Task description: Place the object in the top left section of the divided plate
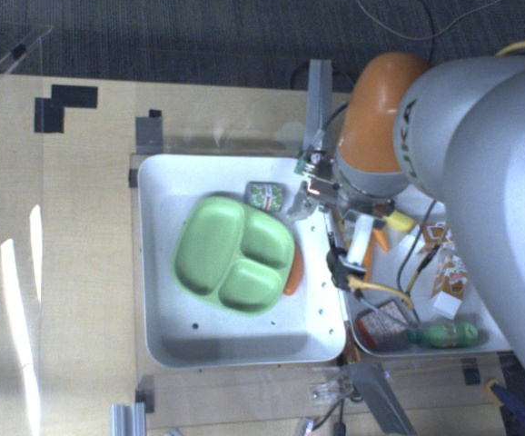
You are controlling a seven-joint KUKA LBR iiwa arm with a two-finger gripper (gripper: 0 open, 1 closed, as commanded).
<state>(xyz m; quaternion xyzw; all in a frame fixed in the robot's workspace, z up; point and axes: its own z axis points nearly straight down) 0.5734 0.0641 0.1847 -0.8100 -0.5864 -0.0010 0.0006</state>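
My pincer (301,200) hangs just right of the plate (233,254), above its upper right corner; I cannot tell its state. A small can (265,194) lies just left of it, touching the plate's top edge. A carrot (292,273) lies lengthwise along the plate's right edge.

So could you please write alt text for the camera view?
A green divided plate sits in the left white bin, an orange carrot against its right edge and a small can above it. The grey arm's gripper hangs near the can.
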